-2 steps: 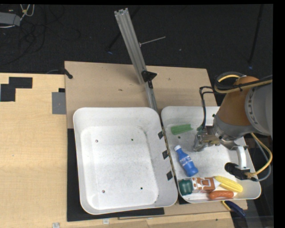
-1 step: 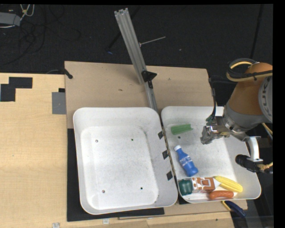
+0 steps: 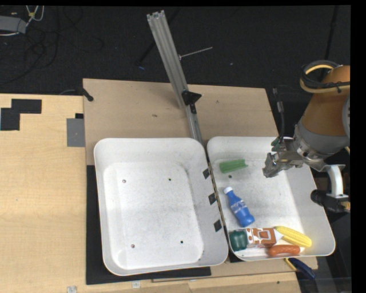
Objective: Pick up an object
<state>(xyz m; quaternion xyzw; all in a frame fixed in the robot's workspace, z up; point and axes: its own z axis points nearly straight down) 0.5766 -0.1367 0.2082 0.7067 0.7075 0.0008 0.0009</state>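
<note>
One gripper [image 3: 273, 165] hangs over the right bin [image 3: 297, 197]; I cannot tell its state. Just to its left lies a green block [image 3: 233, 166]. Below-left lies a blue bottle [image 3: 239, 208], and farther below sit a yellow corn cob [image 3: 293, 235] and an orange sausage [image 3: 283, 250]

A pale wooden counter [image 3: 40, 171] carries two shallow white bins side by side. A slanted aluminium rail [image 3: 171, 68] rises behind them, and dark cables [image 3: 23, 17] lie beyond the counter's far edge.
</note>
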